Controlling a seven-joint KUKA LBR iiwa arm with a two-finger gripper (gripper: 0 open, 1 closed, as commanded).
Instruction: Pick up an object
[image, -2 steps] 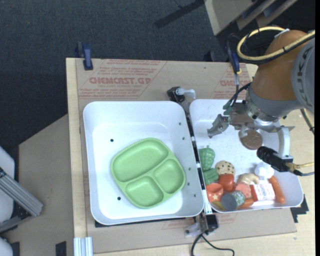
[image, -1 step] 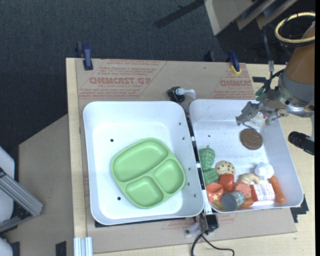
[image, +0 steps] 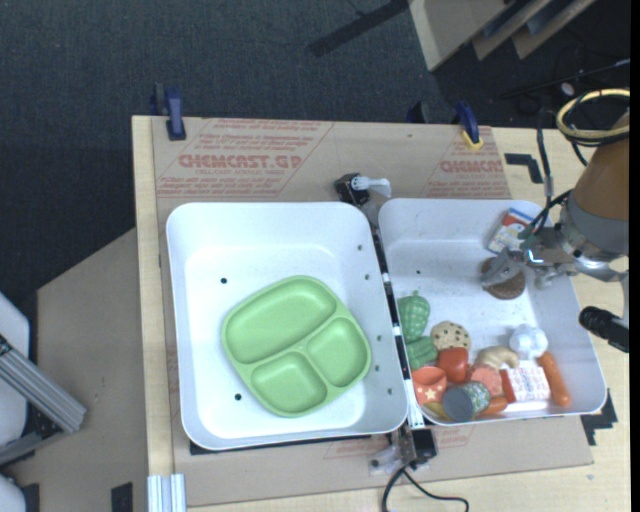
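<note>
the tool (image: 510, 262) hangs low at 1 o'clock in the right bin (image: 440, 240), over a brown round object (image: 505, 287); its state cannot be determined. centre on the object before lifting straight up. the object looks round, with no clear long axis.

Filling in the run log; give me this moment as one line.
arm: over right bin | end effector: low by brown disc | toys: heaped at front | green tray: left bin
</note>
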